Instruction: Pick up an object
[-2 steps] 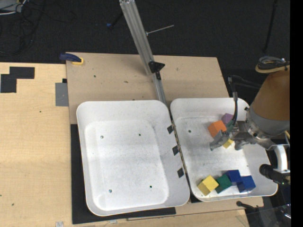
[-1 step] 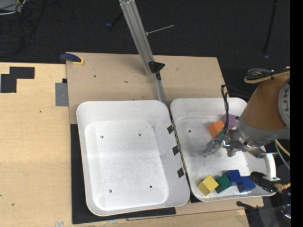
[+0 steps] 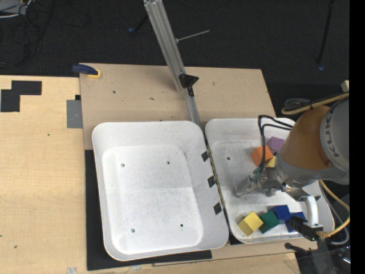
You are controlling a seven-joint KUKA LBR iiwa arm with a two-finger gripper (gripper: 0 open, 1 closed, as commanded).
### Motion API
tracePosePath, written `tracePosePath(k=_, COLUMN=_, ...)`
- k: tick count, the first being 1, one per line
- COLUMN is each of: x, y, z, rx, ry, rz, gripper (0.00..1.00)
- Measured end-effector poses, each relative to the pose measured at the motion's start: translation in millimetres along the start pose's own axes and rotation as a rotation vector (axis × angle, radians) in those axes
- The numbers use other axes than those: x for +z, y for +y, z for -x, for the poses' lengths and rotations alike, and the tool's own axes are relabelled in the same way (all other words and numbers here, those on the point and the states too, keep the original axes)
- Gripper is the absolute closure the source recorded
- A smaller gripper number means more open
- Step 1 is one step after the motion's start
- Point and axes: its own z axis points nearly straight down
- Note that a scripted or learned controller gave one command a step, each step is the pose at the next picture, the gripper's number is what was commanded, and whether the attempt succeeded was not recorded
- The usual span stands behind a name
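The right bin (image 3: 228, 133) holds several small objects. An orange piece (image 3: 262, 153) and a purple block (image 3: 276, 144) lie near its far right side, partly hidden by the arm. Along the front wall sit a yellow block (image 3: 250, 223), a green block (image 3: 268, 221) and a blue block (image 3: 282, 213). My gripper (image 3: 246, 188) is low over the middle of the right bin, pointing left. It is just in front of the orange piece and behind the yellow block. Nothing visible sits in it.
The left bin (image 3: 114, 136) stands beside the right one, with black clips (image 3: 211, 181) along the shared edge. A slanted aluminium rail (image 3: 169, 41) rises behind the bins. The arm's grey body (image 3: 311, 144) covers the right bin's right side.
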Motion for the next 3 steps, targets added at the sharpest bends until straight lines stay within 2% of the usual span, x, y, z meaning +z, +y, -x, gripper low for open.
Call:
tracePosePath(k=1, x=-12, y=0, z=1, rx=0.006, ry=0.002, rz=-0.001, gripper=1.0)
tracePosePath(k=3, x=-135, y=2, z=9, rx=-0.003, ry=-0.002, rz=0.006, gripper=1.0)
